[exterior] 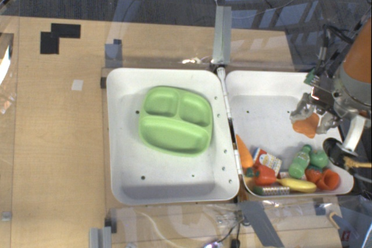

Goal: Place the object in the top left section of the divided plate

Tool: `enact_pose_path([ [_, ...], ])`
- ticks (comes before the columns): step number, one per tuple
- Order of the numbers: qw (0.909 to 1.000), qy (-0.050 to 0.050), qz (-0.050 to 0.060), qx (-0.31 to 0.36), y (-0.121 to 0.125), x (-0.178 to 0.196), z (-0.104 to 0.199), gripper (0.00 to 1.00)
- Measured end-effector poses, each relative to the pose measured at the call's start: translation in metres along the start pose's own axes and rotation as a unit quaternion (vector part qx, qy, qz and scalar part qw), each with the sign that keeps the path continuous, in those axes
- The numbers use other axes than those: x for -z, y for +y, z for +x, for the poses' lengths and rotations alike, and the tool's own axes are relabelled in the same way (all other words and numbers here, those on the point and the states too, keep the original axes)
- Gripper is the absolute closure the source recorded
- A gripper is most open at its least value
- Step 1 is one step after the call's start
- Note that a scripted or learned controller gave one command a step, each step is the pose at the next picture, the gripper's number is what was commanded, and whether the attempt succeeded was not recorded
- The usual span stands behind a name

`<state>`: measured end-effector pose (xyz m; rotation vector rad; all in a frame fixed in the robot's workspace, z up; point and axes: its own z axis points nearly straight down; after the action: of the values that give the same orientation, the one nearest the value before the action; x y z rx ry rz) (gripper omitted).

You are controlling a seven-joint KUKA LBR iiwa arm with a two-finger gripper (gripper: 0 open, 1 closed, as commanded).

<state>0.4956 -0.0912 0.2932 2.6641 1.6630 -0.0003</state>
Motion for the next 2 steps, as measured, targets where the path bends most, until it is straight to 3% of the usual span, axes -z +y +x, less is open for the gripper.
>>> enact_pose_path([
  [1, 0.9987, 0.000, 0.000, -0.051, 0.015, 0.023, -0.023, 1.00],
  [2, 0.9877, 0.000, 0.001, -0.157, 0.030, -0.032, -0.080, 1.00],
])
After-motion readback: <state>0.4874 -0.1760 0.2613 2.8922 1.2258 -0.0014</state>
